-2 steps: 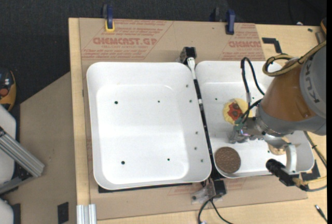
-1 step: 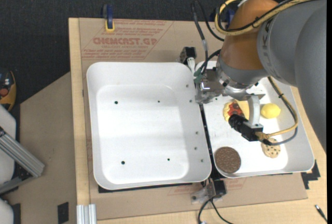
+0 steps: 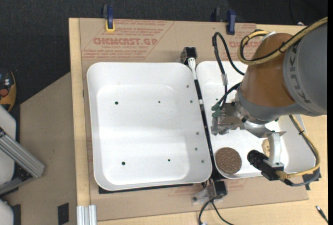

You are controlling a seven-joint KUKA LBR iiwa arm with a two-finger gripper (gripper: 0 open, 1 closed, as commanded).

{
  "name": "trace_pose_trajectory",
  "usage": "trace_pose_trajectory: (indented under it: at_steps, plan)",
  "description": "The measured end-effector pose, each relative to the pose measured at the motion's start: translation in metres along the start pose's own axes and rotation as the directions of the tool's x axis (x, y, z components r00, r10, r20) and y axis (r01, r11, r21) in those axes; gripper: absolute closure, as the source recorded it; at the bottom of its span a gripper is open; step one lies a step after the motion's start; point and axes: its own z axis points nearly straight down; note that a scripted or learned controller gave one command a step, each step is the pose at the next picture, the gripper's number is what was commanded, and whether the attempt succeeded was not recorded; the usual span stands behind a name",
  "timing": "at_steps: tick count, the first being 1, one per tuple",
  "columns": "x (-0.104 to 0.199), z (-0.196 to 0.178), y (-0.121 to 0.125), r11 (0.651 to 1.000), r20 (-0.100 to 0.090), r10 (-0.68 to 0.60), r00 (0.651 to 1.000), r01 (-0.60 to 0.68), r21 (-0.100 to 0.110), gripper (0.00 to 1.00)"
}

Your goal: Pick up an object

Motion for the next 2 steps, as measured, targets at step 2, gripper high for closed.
trace_pose_trajectory:
  at_steps: [2]
  plan:
    - [-0.026,-0.053,0.007,1.000,-0.002,-0.011,1.000,0.011,-0.002,1.00]
